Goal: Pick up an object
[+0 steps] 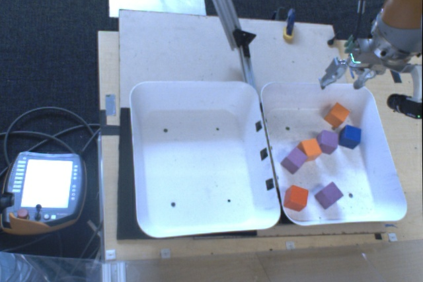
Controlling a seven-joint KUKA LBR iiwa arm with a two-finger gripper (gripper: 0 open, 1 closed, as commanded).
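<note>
Purple cube point(328, 195) and orange cube point(296, 197) sitting nearest in right bin point(390, 172), rest clustering mid-bin. Gripper point(345, 74) hovering over far rim, fingers spread, holding nothing. Suggest targeting isolated far orange block point(336, 115); descending straight, avoiding wall.

Six blocks are seen in the right bin point(390, 205); the left bin point(198, 162) lies beside it. The tool point(346, 74) is poised above the right bin's far edge, fingers spread, nothing held.

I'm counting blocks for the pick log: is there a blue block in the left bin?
No, the blue block lies in the right bin, beside a purple block.
</note>
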